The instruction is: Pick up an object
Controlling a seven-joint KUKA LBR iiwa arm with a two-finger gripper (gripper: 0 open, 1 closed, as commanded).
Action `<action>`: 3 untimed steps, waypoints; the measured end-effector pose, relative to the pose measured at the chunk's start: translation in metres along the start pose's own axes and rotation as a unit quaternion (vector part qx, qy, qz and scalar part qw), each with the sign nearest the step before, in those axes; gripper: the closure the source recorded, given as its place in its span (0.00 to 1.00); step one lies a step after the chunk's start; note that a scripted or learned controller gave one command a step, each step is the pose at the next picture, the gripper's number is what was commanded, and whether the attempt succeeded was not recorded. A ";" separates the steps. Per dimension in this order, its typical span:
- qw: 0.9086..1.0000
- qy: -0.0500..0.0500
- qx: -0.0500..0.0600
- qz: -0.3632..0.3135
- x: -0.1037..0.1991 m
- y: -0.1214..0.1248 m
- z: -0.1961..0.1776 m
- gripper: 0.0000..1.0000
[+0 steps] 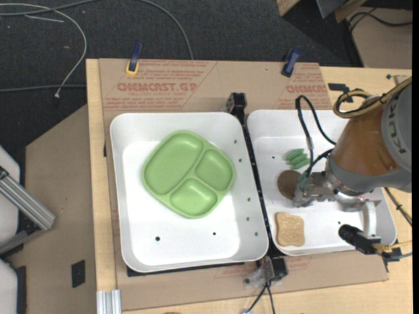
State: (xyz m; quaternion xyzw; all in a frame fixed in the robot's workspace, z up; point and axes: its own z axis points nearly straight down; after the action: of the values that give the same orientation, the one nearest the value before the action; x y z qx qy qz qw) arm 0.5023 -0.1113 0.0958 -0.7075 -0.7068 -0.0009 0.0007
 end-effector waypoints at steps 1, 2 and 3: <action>1.000 -0.001 -0.002 -0.001 -0.003 -0.006 -0.060 1.00; 1.000 -0.002 -0.003 -0.002 0.002 0.003 -0.108 1.00; 1.000 -0.002 -0.002 -0.001 0.002 -0.002 -0.154 1.00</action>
State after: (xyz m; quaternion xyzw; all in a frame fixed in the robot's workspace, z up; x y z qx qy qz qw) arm 0.5002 -0.1096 0.2495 -0.7067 -0.7075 -0.0014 -0.0020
